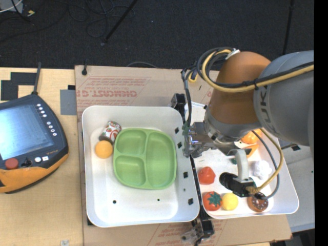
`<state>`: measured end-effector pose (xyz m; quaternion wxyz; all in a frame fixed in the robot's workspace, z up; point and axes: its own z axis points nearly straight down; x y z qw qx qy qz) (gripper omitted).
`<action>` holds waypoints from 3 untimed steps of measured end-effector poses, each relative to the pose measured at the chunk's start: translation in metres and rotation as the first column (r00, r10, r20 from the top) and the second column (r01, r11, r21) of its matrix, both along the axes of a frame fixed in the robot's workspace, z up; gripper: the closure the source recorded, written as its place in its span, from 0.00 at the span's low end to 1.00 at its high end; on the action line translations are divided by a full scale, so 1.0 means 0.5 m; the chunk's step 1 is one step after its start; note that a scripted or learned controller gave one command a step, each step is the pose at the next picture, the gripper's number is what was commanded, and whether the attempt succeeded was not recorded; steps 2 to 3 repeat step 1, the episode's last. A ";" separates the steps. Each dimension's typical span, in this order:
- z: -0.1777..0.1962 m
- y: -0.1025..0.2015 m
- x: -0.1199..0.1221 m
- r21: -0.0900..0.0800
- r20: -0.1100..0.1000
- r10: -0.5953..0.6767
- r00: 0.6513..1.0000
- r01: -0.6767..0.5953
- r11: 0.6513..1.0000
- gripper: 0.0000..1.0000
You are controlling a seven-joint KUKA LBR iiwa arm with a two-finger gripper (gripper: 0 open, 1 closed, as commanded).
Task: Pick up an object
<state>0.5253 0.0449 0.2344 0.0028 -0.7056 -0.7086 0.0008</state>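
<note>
Arm (241, 99) over right bin (289, 201) (toys inside)

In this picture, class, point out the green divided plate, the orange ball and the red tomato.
green divided plate (145, 158): camera view, centre ridge.
orange ball (103, 149): camera view, its middle.
red tomato (206, 175): camera view, its top.

Dark carpeted floor (154, 29) fills the top of the view, dim and evenly lit. Thin black cables (110, 14) trail loosely across it. Light wooden bench top (31, 209) spans the lower part. Flat brown cardboard sheet with red printed lettering (123, 88) lies on the bench, lettering reading upside down. Black-and-orange handheld control pendant with a grey screen (28, 140) rests at the bench's left edge. Small dark grey rectangular patch (67, 101) sits just beside the cardboard.
</note>
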 end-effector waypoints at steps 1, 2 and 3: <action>-0.012 0.033 -0.051 -0.002 -0.002 -0.003 1.000 0.003 1.000 1.00; -0.012 0.033 -0.051 -0.002 -0.002 -0.003 1.000 0.003 1.000 1.00; -0.012 0.033 -0.051 -0.002 -0.002 -0.003 1.000 0.003 1.000 1.00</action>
